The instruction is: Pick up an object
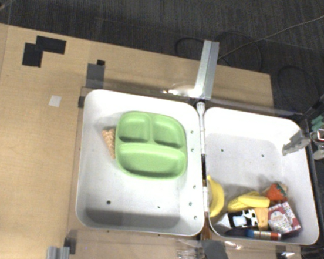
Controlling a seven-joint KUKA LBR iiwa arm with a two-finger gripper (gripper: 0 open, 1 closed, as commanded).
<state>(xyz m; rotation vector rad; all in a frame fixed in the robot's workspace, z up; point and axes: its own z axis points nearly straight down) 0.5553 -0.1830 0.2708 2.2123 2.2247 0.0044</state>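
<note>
My gripper point(302, 141) hangs over the right rim of the right bin point(250, 137), well above and behind the pile of objects. That pile sits in the bin's front corner: a banana point(216, 197), a yellow piece point(250, 201), an orange item point(277, 190), a red printed box point(283, 219), a black-and-white item point(248, 217) and a marker point(258, 233). None of the objects touches the gripper.
The left bin point(88, 193) holds a green divided plate point(150, 144) with a small tan item point(109, 141) tucked at its left side. A metal post point(208, 67) stands behind the seam between the bins. Cables lie on the dark floor behind.
</note>
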